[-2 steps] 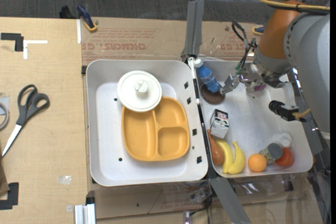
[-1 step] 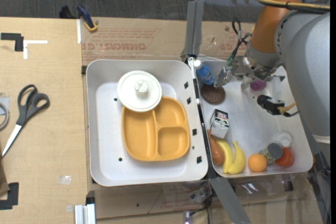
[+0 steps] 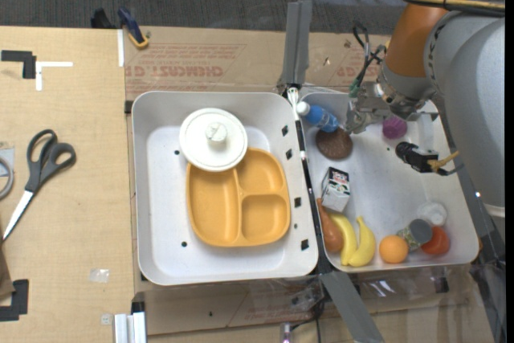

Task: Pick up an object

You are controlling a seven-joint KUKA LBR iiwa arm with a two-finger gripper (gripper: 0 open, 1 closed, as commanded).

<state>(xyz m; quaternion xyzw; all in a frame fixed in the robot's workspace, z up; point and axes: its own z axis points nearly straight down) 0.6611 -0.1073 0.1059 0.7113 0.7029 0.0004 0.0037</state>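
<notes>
Gripper (image 3: 358, 121) first: I see it low at the far end of the right white bin (image 3: 381, 189), just right of a brown rounded lump (image 3: 334, 144). From this angle I cannot tell whether it is wide or narrow, and nothing shows held in it.

Working from the near edge of that bin, I have a pair of yellow bananas (image 3: 359, 243) lying against a reddish-brown rounded fruit (image 3: 329, 232). A small round orange (image 3: 393, 249), a grey capped item (image 3: 418, 232) and a red-orange ball (image 3: 437, 242) are bunched toward the near right corner. Farther in, a small white carton with dark print (image 3: 336, 189) stands alone near the left wall. Beyond it sits the brown lump, my likeliest target, close beside a blue plastic bottle (image 3: 321, 118) in the far left corner. A small purple piece (image 3: 393, 127) lies just right of the gripper.

The left white bin (image 3: 157, 173) holds a yellow divided plastic tray (image 3: 238, 205) with a white round lid (image 3: 213, 139) overlapping its far edge.

My worry is the crowding at the far end. The gripper looks offset to the right of the lump, so closing from here could catch air, or clip its edge and roll it toward the bottle. Its rounded sides could also slip free, and a careless descent could strike the bottle or the bin wall.
</notes>
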